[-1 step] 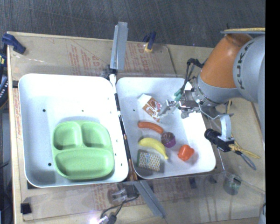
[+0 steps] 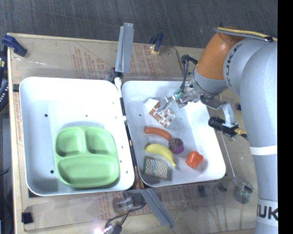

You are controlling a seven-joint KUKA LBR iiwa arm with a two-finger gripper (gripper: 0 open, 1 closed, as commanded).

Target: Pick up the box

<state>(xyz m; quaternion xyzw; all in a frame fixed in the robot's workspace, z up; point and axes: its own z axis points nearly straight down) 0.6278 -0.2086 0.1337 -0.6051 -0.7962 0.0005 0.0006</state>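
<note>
You saw two white bins side by side on the desk (image 2: 63, 48). The left bin (image 2: 34, 96) held a green divided tray (image 2: 87, 156). The right bin (image 2: 136, 94) held the box (image 2: 161, 113) near its back, tilted, with the gripper (image 2: 177, 98) just beside its upper right corner. You could not tell how the gripper stood. Nearer the front lay a sausage (image 2: 157, 131), a banana (image 2: 161, 153), a dark purple fruit (image 2: 176, 145), a red pepper (image 2: 194, 159) and a patterned sponge (image 2: 156, 168).
</note>
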